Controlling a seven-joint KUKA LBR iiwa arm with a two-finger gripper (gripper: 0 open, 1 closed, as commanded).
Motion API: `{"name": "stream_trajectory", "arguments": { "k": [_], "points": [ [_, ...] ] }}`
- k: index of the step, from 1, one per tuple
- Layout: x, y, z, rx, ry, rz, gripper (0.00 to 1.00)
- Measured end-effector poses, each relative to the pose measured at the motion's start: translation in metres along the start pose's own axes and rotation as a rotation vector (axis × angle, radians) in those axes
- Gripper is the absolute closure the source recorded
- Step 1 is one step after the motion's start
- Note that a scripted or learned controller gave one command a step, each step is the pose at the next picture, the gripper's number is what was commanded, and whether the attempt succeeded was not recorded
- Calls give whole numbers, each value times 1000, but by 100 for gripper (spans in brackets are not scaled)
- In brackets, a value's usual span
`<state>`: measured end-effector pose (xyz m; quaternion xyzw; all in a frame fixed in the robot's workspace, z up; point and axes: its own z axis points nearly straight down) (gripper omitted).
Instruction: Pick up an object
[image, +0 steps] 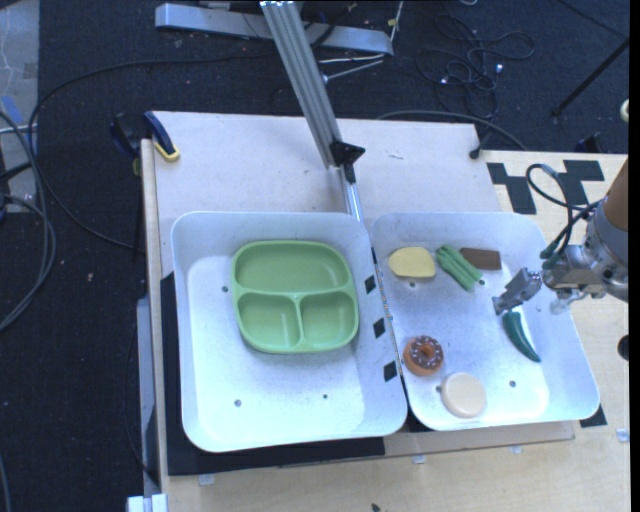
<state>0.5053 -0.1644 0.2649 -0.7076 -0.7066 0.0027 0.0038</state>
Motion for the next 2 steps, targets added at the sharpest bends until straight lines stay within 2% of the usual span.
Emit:
{"name": "stream_trajectory", "arguments": {
  "k": [1,2],
  "points": [
    [0,2,-4,-9,-2,-2,0],
    [4,5,40,-5,-1,-1,0]
  ]
}}
